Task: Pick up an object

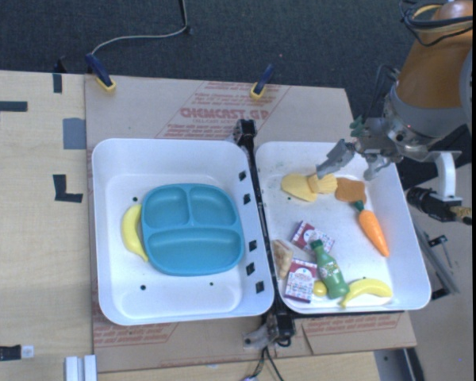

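Gripper [351,163] open, holding nothing, hovering just above yellow toy food [300,187], right bin [408,244]

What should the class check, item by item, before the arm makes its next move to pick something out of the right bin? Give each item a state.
1. Gripper above the right bin: ok.
2. Gripper free of any object: ok, nothing shows between its fingers.
3. A target nearby: ok, the yellow and tan food pieces lie just beside the fingertips.
4. Carrot apart from other items: ok.
5. Green bottle easy to grasp: not ok, crowded by small packets and the banana.
6. Exact fingertip height over the bin floor: cannot tell.
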Robot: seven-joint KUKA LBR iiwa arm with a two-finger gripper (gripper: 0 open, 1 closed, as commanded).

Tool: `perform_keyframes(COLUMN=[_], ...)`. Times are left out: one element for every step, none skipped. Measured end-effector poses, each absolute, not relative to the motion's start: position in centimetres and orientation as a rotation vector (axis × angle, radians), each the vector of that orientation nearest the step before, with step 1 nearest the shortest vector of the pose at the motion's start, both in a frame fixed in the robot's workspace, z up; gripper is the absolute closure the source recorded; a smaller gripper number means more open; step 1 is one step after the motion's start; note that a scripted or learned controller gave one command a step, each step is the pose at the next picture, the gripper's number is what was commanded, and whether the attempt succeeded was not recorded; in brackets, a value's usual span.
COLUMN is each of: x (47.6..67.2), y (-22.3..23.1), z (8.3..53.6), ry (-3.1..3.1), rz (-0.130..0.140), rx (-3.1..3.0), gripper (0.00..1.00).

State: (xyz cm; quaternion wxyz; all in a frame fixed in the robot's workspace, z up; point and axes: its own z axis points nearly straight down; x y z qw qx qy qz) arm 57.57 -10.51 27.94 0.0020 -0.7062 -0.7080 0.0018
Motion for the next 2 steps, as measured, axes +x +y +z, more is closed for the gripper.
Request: perform_keyframes(x=[57.5, 64.2], y=[-10.5, -9.8], z=[17.1, 9.8], ry=[-2.218, -2.220], rz=[0.008, 0.007], rx=[-2.215, -2.215], gripper=[0.00, 0.00])
